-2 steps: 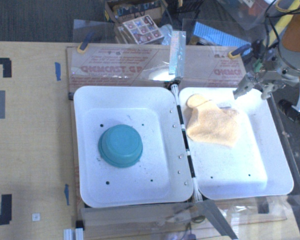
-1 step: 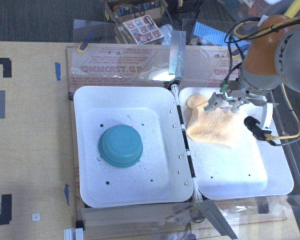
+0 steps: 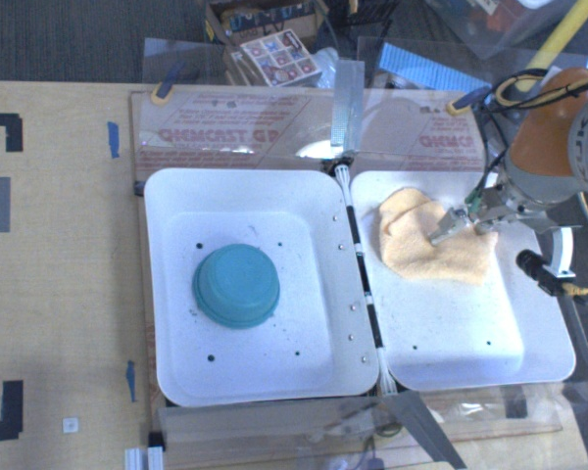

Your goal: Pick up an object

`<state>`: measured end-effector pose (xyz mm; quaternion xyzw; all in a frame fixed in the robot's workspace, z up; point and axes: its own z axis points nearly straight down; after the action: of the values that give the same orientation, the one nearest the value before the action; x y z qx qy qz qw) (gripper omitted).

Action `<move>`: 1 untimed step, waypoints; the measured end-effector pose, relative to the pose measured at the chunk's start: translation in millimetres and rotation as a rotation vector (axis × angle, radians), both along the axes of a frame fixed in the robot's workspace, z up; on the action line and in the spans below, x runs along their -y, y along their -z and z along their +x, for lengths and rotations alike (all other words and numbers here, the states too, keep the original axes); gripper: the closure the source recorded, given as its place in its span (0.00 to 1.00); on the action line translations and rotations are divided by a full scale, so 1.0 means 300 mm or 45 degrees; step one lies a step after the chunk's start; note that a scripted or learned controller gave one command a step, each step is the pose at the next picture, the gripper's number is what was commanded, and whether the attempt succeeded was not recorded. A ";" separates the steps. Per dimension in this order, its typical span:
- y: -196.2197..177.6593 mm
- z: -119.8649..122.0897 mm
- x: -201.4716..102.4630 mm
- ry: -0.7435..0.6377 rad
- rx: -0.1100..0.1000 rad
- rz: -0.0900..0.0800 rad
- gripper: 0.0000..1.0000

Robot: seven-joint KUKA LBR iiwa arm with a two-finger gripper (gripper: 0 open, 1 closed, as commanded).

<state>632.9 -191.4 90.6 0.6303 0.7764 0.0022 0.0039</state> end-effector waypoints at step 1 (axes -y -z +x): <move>0.002 0.039 0.069 0.009 -0.002 0.011 0.00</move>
<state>644.5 -212.1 90.0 0.6330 0.7741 0.0052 0.0006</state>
